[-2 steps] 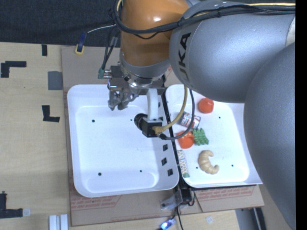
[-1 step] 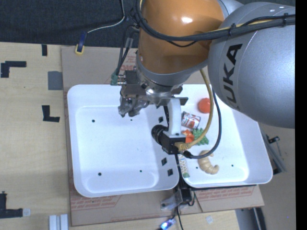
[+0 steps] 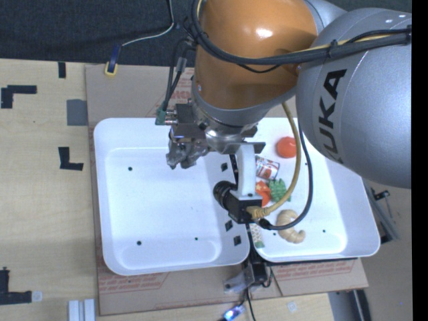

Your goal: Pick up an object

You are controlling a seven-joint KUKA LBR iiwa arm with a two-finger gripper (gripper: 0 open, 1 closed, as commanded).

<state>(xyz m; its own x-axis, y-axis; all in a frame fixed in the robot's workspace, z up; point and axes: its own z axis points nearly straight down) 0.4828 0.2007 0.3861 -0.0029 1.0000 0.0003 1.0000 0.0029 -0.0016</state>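
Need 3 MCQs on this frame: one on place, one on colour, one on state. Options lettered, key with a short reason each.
1. Where do the small objects lie?
A. In the left bin
B. In the right bin
C. On the bench outside both bins

2. What colour is the round object at the far side of that pile?
A. Blue
B. Red-orange
C. Black

3. What is the arm's posture?
A. Parked clear of the bench
B. Lying flat on the bench
C. Reaching in over the bins, its wrist above their shared edge

Key: 1 B, the objects sit in the right bin, beside the left bin. 2 B, the round object is red-orange, with a tan piece nearer the camera. 3 C, the arm spans the right bin and its orange band hangs above the bins' far side.
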